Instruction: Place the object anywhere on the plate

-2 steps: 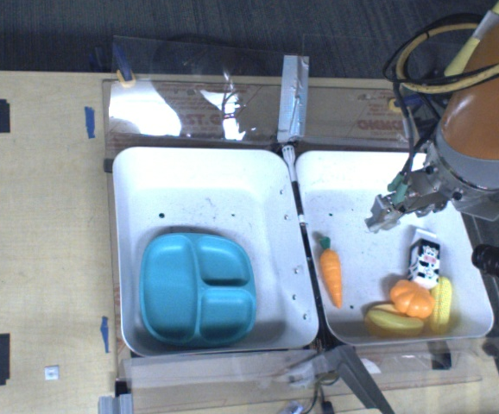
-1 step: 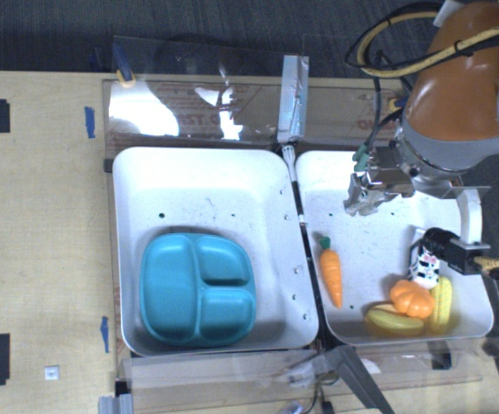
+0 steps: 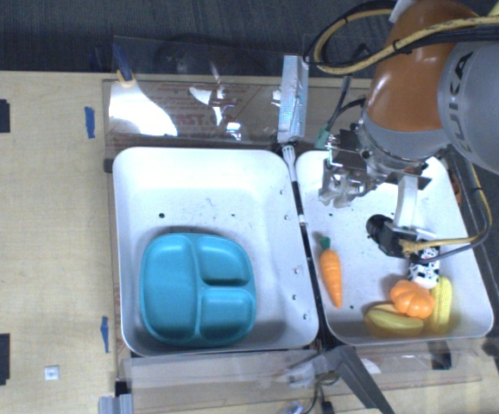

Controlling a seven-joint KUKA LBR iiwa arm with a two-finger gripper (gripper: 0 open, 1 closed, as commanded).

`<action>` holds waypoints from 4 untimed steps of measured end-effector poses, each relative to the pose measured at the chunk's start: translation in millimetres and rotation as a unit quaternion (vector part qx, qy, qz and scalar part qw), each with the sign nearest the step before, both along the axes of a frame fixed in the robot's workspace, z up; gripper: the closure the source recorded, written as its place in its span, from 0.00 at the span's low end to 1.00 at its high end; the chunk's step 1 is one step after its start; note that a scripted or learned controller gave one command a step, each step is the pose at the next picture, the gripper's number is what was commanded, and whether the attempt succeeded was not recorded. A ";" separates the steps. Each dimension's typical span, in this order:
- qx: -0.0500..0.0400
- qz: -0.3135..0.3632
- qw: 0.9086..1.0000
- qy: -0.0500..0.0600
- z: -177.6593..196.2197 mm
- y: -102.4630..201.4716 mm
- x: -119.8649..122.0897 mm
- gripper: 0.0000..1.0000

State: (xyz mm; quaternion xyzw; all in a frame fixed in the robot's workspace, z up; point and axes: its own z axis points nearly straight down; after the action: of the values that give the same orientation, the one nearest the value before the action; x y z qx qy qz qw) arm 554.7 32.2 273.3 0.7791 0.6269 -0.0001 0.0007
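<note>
We see the gripper (image 3: 346, 182) hanging over the upper part of the right bin (image 3: 470, 317), well above the toys. Whether it is open or closed we cannot tell, since the metal parts blur together from this slanted angle, and nothing shows in its grasp.

The likely objects to move all lie in that right bin. A toy carrot (image 3: 331, 272) rests alone along the left wall, just below the gripper, which we judge makes it the easiest pick because nothing crowds it. The other toys sit bunched in the lower right corner: a small orange pumpkin (image 3: 411, 299), a yellow banana (image 3: 394, 319) touching it, and a small black-and-white figure (image 3: 424, 271) just above; that cluster would be harder to grip cleanly.

The blue divided plate (image 3: 198, 285) lies flat in the left bin (image 3: 137, 179), toward its lower side, with nothing on it. Since any compartment will do, we reckon the drop needs little precision, so the grasp comes first.
</note>
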 end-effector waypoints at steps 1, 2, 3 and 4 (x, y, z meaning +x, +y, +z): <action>0.000 -0.059 0.998 0.001 -3.5 5.6 82.0 1.00; 0.000 -0.048 0.999 0.007 -94.1 -3.1 107.3 1.00; 0.002 -0.252 0.968 0.001 -19.9 43.5 44.0 1.00; 0.000 -0.448 0.894 0.001 -58.8 99.5 55.8 1.00</action>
State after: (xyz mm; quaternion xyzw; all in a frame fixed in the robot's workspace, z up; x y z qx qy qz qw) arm 610.5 131.7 214.5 0.9773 0.2118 -0.0012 -0.0007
